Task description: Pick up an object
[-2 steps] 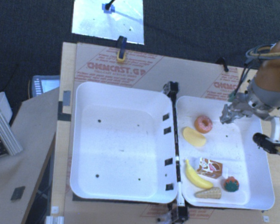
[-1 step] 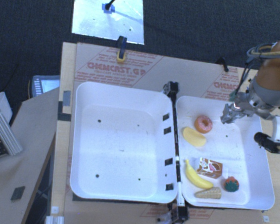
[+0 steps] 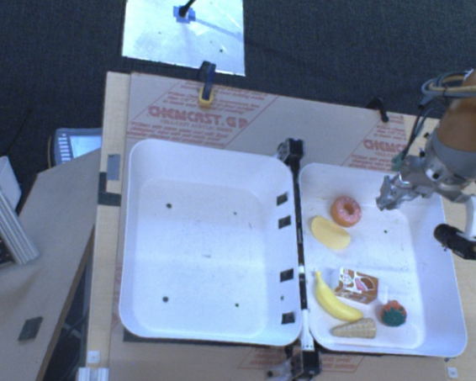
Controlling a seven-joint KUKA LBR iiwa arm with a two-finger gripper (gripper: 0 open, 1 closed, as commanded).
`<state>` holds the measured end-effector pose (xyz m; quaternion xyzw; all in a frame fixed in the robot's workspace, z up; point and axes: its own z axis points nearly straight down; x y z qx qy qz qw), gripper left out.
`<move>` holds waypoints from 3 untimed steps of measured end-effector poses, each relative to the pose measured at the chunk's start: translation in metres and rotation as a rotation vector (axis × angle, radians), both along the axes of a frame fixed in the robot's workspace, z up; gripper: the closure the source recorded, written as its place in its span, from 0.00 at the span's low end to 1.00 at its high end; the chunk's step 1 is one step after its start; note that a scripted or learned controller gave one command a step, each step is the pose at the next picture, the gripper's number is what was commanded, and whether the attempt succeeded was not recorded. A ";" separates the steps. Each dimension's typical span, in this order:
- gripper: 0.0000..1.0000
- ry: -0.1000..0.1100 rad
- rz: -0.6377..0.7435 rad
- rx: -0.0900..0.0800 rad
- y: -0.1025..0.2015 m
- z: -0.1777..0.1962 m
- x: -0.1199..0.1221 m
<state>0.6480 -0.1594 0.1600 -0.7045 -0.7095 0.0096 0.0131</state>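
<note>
The left bin (image 3: 202, 249) is sitting bare. In the right bin (image 3: 432, 273) a lemon (image 3: 330, 232), donut (image 3: 346, 211), banana (image 3: 334, 299), box (image 3: 356, 285) and berry (image 3: 392, 312) are lying close together, so the gripper (image 3: 392, 196) might be bumping two toys and slipping off both. It is hanging near the donut, touching nothing, holding nothing. I cannot tell how wide it is.

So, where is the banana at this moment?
The banana lies in the right bin, near its left wall toward the front, beside the small carton and just above the beige wedge.
</note>
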 end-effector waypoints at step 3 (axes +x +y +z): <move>1.00 0.019 0.005 0.004 0.000 0.017 -0.002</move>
